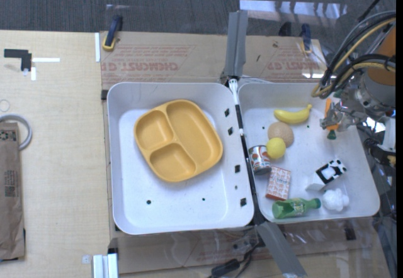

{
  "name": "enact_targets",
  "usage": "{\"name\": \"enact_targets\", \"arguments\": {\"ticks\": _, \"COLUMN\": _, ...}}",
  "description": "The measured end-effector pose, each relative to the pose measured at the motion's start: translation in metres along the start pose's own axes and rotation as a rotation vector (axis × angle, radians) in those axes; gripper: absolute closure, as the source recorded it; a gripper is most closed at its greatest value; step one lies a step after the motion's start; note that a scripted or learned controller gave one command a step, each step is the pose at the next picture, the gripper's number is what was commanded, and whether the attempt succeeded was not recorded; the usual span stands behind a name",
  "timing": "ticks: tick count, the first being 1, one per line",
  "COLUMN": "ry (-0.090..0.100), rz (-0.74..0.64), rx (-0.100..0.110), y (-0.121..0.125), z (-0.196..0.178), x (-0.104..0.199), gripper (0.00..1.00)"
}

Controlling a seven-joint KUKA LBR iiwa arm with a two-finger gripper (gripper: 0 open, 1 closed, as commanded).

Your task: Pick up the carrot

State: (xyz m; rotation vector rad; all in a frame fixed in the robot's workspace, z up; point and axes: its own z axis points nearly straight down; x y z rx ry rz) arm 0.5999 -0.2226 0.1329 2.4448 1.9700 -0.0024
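Observation:
The carrot (pixel 328 107) is a small orange piece with a green end (pixel 332 135). It hangs upright near the far right of the right bin (pixel 352 144). My gripper (pixel 332 121) comes in from the right and is shut on the carrot's middle. The orange part sticks out above the fingers and the green end below them. The carrot seems to be lifted off the bin floor.
The right bin also holds a banana (pixel 293 114), a brown round fruit (pixel 281 133), a lemon (pixel 276 148), a can (pixel 259 158), a red box (pixel 278 183), a green bottle (pixel 296 207), a black-and-white toy (pixel 330 171) and a white lump (pixel 335 199). A yellow divided plate (pixel 179 139) lies in the left bin.

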Motion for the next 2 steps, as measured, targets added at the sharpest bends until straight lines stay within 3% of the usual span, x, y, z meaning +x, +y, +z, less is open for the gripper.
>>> {"name": "enact_targets", "arguments": {"ticks": 1, "ry": 0.000, "rz": -0.081, "rx": 0.003, "y": 0.013, "z": -0.015, "x": 0.019, "gripper": 1.00}}
{"name": "enact_targets", "arguments": {"ticks": 2, "ry": 0.000, "rz": 0.117, "rx": 0.002, "y": 0.022, "z": -0.077, "x": 0.075, "gripper": 1.00}}
